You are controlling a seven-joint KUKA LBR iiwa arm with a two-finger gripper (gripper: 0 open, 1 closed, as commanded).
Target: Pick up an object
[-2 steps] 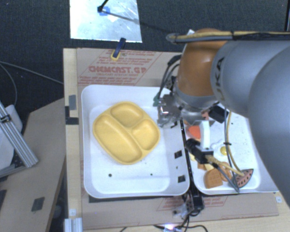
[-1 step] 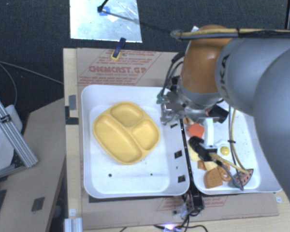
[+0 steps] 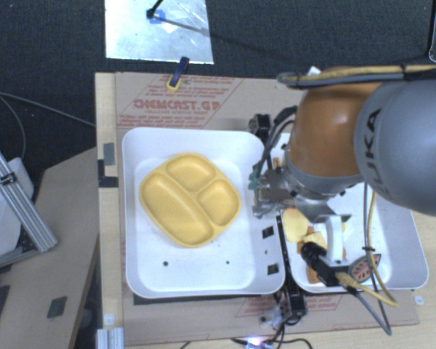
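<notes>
Over the right bin (image 3: 414, 267) hangs the arm (image 3: 378, 137), and its big grey and orange body covers most of that bin from where I stand. Under the wrist I see metal parts near the wall between the two bins, and this should be the gripper (image 3: 270, 195), but I cannot tell if it is open or closed, and I see nothing held in it. So I judge that the picking is not done yet: the arm is low over the bins, and the grasp and the lift are both left.

Next in size is the left bin (image 3: 142, 275), white and shallow, with much bare floor along its near side and its left side. A yellow tray (image 3: 190, 199) with three compartments lies flat in it, a little toward the far side, well apart from the near rim and closer to the dividing wall.

Smaller things lie in the near corner of the right bin, just beside the divider: a pale yellow piece (image 3: 295, 226), a white object (image 3: 336, 240), something dark and orange (image 3: 316, 262), and a brown oval piece (image 3: 360, 270). They are crowded together and touch or overlap, so there is little room there. The rims and the divider are close on two sides. The tray has more open room around it, but its edges are low.
</notes>
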